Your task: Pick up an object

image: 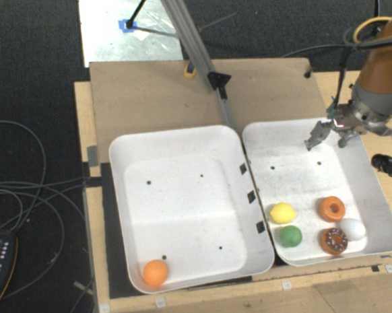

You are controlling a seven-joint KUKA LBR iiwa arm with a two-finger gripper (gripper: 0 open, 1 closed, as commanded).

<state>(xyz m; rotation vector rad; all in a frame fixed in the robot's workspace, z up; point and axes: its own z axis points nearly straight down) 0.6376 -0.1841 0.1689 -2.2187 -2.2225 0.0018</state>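
Gripper [329, 135] is hanging open and empty over the right bin [297, 151], well apart from the toys. Nearest is the orange ring [332, 208], probably light, stiff and smooth; gripping across its rim seems safest.

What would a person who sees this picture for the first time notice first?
Probably the cluster of colourful items in the near corner of the right bin: a yellow ball, a green ball, an orange ring, a chocolate donut and a white egg. Next, the lone orange ball in the left bin's near corner. The claw hangs open over the right bin's far edge.
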